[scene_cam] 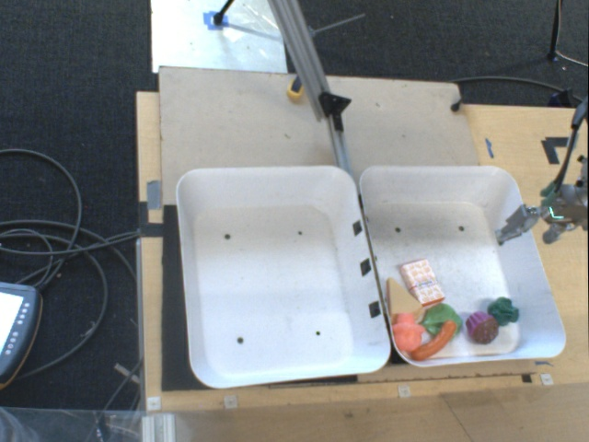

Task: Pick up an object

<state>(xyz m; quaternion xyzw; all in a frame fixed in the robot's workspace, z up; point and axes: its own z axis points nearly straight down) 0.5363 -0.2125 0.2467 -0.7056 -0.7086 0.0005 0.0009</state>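
Several toy foods lie at the front of the right bin (pixel 460 219): a pink-and-white box (pixel 421 281), a tan wedge (pixel 397 296), an orange-red tomato (pixel 406 329), a red chili (pixel 435 341), a green leafy piece (pixel 444 317), a purple piece (pixel 481 327) and a dark green broccoli (pixel 503 310). My gripper (pixel 536 228) hovers over the right rim of that bin, behind and to the right of the toys. It is open, with nothing between its fingers.
The left bin (pixel 276 274) stands beside the right one, sharing a middle wall with black tabs. A grey pole (pixel 308 53) slants in from the back to the bins' junction. Cables and a tablet lie on the floor at left.
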